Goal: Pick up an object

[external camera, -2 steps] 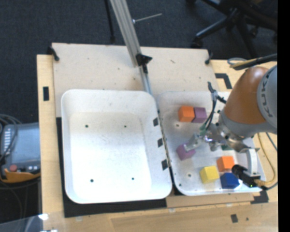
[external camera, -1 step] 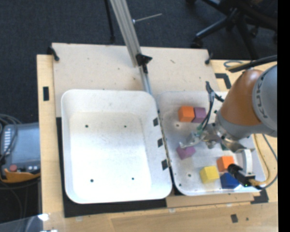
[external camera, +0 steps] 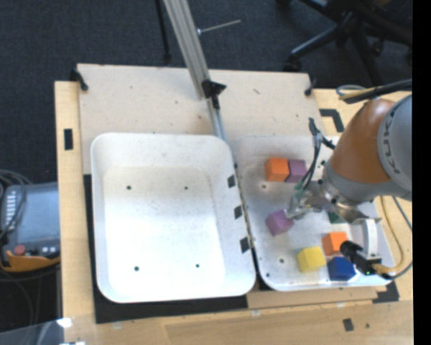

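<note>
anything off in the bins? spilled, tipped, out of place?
Nothing stands out. All the blocks sit inside the right bin: orange block touching a purple one, another purple block by the gripper, plus yellow, blue and orange ones.

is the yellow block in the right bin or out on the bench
In the right bin. The yellow block lies on its white floor near the front rim, beside the blue block and inside the bin's edge.
</note>
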You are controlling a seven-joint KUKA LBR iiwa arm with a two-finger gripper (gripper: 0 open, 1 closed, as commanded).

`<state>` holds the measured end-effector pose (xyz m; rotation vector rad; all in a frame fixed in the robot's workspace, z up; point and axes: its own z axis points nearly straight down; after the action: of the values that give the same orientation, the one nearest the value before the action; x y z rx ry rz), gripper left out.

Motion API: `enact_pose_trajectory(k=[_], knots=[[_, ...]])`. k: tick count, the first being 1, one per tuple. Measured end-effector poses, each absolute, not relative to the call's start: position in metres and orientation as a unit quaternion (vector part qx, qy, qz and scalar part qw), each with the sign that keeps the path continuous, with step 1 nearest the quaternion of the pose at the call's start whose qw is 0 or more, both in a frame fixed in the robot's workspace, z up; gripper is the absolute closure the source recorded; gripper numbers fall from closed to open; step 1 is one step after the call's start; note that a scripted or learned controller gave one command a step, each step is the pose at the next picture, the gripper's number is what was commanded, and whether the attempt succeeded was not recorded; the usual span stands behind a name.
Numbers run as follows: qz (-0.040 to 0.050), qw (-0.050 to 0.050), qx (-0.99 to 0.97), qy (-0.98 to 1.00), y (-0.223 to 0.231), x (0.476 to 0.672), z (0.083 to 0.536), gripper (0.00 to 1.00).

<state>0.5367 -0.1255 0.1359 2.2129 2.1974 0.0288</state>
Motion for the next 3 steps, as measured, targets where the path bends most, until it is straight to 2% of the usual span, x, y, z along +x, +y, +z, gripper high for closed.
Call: enact_pose_trajectory(k=[1,3], knots=[[0.0019,0.003,0.706,0.708,-0.130,0.535,0.199,1.00],[0.0018,0.003,0.706,0.708,-0.137,0.531,0.295,1.00]])
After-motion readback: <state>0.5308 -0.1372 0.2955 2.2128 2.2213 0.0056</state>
